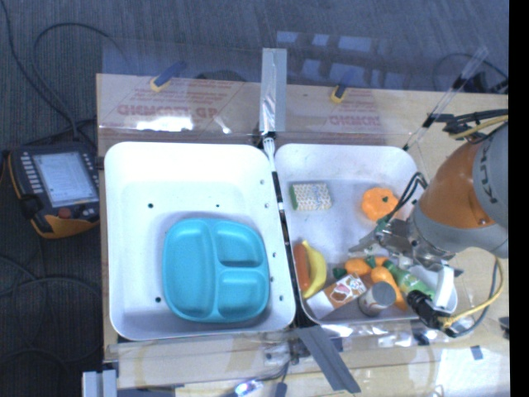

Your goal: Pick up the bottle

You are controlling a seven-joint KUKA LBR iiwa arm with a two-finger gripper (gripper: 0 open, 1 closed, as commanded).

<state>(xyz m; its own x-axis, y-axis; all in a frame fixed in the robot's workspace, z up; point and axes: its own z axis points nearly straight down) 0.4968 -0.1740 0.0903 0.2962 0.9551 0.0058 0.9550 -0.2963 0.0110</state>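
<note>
Reaching in from the right side, the grey arm [463,201] with its orange band bends down over the right bin [347,160], and its gripper [395,251] is low above the front right part of that bin, in the middle of a small heap of objects. How the pincer stands I cannot tell, because the wrist and the metal parts cover it from above. The bottle [413,284] seems to be the green object that lies just beside the gripper, near the front right corner of the bin, partly hidden under the arm; only a small piece of it is visible, so I am not fully sure of its form. Close to it lie a grey can [378,298] with its round top towards the camera, a small brown carton [345,289], and some little orange pieces [360,265]. A banana [314,270] lies along the left wall of this bin, next to a red thing whose kind I cannot name. Further back in the same bin there is a pale sponge [311,196] with dots and an orange fruit [379,203], each one apart from the heap. The left bin [165,168] holds a blue plate [217,270] with compartments, resting in its front half. On the floor at the far left lies a control pendant [54,187] with a screen.
</note>
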